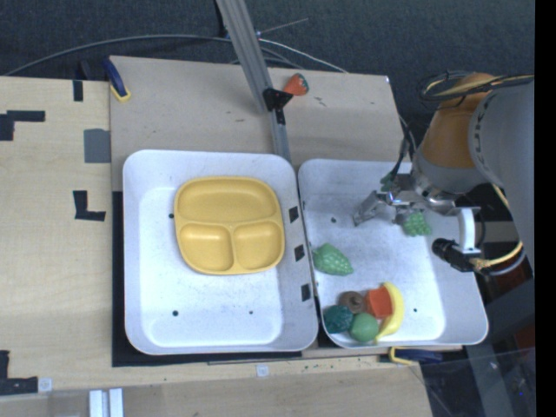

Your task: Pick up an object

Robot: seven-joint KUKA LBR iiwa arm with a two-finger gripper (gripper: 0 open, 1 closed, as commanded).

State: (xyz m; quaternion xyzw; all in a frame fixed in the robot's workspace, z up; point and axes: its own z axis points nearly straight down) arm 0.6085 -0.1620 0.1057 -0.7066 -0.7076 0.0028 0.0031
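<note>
My gripper (373,201) hangs low over the upper part of the right bin (452,320), its fingers spread open with nothing between them. A small green bumpy toy (417,225) lies just right of the fingers, beside the wrist and apart from the fingertips. A green leafy toy (333,260) rests near the bin's left wall, below and left of the gripper. At the bin's front edge sits a cluster: a brown ring (352,301), a red piece (380,301), a yellow banana (393,309), a teal piece (338,320) and a green ball (366,327).
The left bin (148,311) bears a yellow divided plate (229,224). A grey pole (248,42) slants down to the bins' back edge, with a small orange-red object (297,83) beside it. The grey and orange arm (486,137) fills the right side.
</note>
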